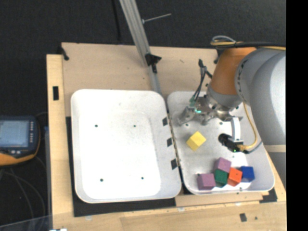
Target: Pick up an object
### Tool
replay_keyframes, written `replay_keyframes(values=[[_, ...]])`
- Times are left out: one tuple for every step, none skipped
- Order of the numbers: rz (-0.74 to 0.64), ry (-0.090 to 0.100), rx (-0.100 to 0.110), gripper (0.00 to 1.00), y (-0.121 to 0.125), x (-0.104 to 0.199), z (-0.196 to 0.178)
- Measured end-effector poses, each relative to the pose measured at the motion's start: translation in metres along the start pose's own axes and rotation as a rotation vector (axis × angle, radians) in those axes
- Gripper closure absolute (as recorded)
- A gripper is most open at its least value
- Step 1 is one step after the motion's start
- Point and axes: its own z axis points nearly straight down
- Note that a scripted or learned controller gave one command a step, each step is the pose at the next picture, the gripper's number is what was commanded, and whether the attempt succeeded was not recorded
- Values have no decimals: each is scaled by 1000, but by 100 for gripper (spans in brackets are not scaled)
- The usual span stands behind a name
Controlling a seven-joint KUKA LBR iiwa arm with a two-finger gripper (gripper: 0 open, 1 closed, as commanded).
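Over the upper part of the right bin (179,102): the claw (188,115), hanging from the grey arm (262,88) with its orange band (228,73). Too dark and small to tell whether spread or closed, and nothing seen gripped. Just below and a little right, apart from it: a yellow cube (196,141), lying alone on the white floor of that bin. Farther down, bunched near the lower right corner: a purple block (206,180), a green block (221,176), a second purple block (223,165), an orange block (235,176) and a blue block (247,173), close together, some touching. Beside the right bin, to its left: the left bin (79,105), white, dotted with a few dark specks. Beneath both: the tan counter (103,64). Rising from between the bins toward the top edge: a slanted metal pole (135,20). Off the counter at far left: a handheld pendant (17,136) with a screen.
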Motion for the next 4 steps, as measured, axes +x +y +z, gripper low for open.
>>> replay_keyframes(values=[[0, 0, 0, 0, 0, 0, 0], [0, 0, 0, 0, 0, 0, 0], [0, 0, 0, 0, 0, 0, 0], [0, 0, 0, 0, 0, 0, 0]])
